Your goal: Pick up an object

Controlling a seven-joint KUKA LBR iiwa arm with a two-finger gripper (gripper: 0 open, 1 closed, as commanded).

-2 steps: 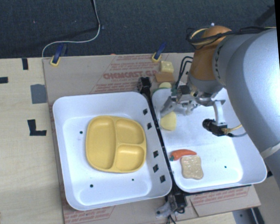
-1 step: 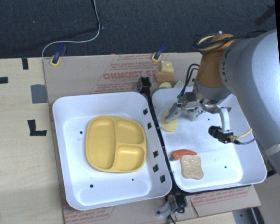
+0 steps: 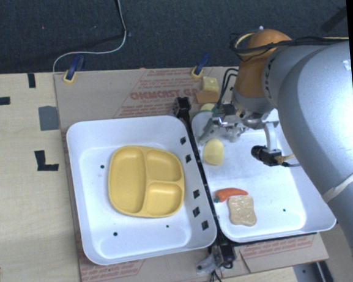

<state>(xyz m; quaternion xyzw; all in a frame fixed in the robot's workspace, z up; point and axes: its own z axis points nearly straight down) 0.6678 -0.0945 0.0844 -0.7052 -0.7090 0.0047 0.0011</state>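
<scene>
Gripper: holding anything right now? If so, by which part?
Cannot tell. The gripper sits just above the pale yellow round object in the right bin, but no grasp is visible.

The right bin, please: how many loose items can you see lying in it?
3: a pale yellow lemon-like piece near the divider, an orange carrot below it, and a tan bread slice nearest the front. The arm may hide others.

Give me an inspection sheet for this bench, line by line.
Surface: two white bins side by side, left bin, right bin, on cardboard.
Job's things: pale yellow round object, orange carrot-like piece, tan bread-like slice, all in the right bin.
Clutter: yellow divided plate in the left bin.
Pincer: at the right bin's far end, above the round object.
Cables: white cable beyond the bench.
Surroundings: dark carpet.
</scene>
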